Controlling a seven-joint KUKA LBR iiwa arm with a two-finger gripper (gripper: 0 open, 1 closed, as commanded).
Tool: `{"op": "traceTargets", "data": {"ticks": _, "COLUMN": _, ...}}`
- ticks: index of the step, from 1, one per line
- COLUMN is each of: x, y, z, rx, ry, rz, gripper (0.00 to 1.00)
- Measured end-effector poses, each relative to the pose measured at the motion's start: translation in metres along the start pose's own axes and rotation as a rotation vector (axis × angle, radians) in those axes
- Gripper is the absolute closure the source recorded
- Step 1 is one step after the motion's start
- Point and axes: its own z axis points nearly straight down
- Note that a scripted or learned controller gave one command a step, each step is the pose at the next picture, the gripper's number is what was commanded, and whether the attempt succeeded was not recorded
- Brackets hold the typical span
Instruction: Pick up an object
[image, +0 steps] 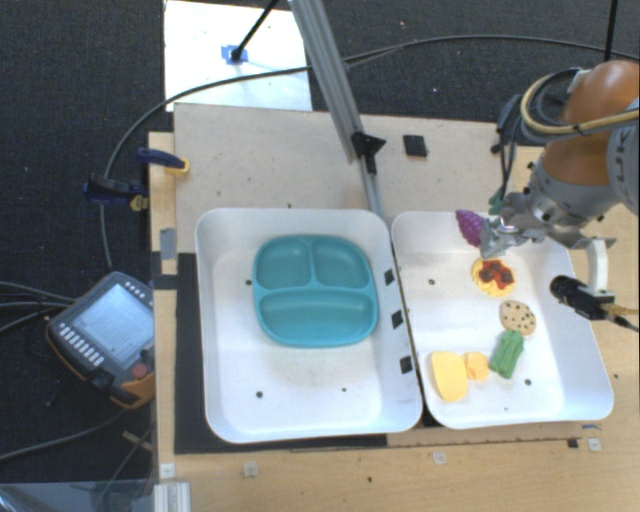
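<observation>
1. Reaching in from the right edge of the frame, upper part: grey arm (585, 170) with an orange band at the top right corner, wrist bent down over the right bin (590, 400).
2. Hanging above the upper middle of that bin: gripper (493, 240), metallic, just beside a purple toy (468, 226) on its left and just above a round yellow piece with red topping (494, 277).
3. Cannot tell how far the claw is parted, nor whether anything sits in it; too small and blurred at the tip.
4. Lying lower in the same bin, right of centre: a tan speckled cookie (518, 318), and directly below it a green toy (507, 353), tilted.
5. Resting at the lower left of the right bin: a yellow block (449, 376), touching a smaller orange-yellow piece (477, 366) that sits between it and the green toy.
6. Filling the centre of the left bin (230, 400): a teal divided plate (315, 291), three compartments, nothing visible inside them.
7. Sitting at the far left of the frame, off the bench: a handheld pendant (105, 335) with a screen and trailing black cables.
8. Clamped at the upper left bench edge: a blue and yellow clamp (150, 165).
</observation>
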Motion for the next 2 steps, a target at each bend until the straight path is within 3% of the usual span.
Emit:
{"op": "traceTargets", "data": {"ticks": 1, "x": 0.0, "y": 0.002, "z": -0.046, "rx": 0.003, "ry": 0.001, "rz": -0.001, "gripper": 1.0}}
{"op": "traceTargets", "data": {"ticks": 2, "x": 0.05, "y": -0.004, "z": -0.045, "rx": 0.007, "ry": 0.003, "rz": -0.005, "gripper": 1.0}}
